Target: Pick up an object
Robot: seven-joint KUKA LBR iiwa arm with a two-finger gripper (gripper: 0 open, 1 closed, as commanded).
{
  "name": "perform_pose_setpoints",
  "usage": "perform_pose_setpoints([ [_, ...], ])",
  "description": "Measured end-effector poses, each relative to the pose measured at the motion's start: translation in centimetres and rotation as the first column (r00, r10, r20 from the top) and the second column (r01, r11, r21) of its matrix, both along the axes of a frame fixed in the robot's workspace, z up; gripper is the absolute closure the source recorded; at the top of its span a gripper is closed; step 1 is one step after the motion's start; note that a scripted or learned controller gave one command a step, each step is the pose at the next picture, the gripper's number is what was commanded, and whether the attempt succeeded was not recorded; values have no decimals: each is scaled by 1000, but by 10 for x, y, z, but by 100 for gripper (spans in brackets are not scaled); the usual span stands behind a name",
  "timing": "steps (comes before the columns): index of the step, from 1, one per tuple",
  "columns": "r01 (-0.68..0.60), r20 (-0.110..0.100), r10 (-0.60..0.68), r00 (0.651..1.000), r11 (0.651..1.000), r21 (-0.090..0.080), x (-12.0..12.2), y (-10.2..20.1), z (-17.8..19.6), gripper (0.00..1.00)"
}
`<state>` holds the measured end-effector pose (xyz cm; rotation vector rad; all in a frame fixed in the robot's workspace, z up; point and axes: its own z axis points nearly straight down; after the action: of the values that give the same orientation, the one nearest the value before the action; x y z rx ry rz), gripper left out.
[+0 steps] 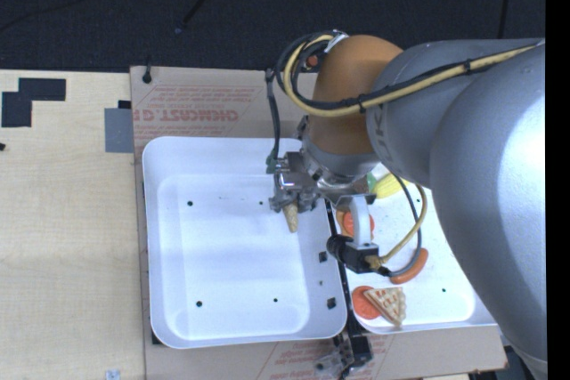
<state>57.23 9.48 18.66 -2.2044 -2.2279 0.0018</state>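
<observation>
Toy food lies in the bin [450, 309] to the right of the claw [290, 211], partly hidden by the arm [463, 129]. Below and to the right of the claw, a waffle-patterned wedge [388, 304] rests on an orange-red disc [363, 303], its broad edge toward the top of the view and its tip toward the bottom. Just above that, a sausage-shaped orange piece [410, 267] lies with its long axis slanting from lower left to upper right. A yellow piece with a green tip [385, 186] shows just to the right of the claw, under the wrist, and a red-and-white piece [354, 222] sits between it and the sausage; which way these two point cannot be told, since cables and the wrist cover most of them.

The claw hangs over the upper right part of the left bin [165, 236], close to the divide between the two bins, with a pale tip pointing downward. Whether its fingers are apart or together cannot be told, and nothing can be seen between them. The left bin's floor shows a few small dark dots.

Both bins sit on a brown cardboard sheet [205, 107] on the tabletop [62, 236]. Red printing on the cardboard above the left bin is upside down and mirrored-looking, and it cannot be read with certainty; more red print shows along the lower edge.
</observation>
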Motion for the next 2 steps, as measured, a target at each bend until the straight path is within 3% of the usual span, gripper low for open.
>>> perform_pose_setpoints([
  [1, 1, 11, -1, 1000, 1000, 1, -4, 85, 85, 100],
  [2, 4, 4, -4, 1000, 1000, -3, -8, 147, 94, 100],
])
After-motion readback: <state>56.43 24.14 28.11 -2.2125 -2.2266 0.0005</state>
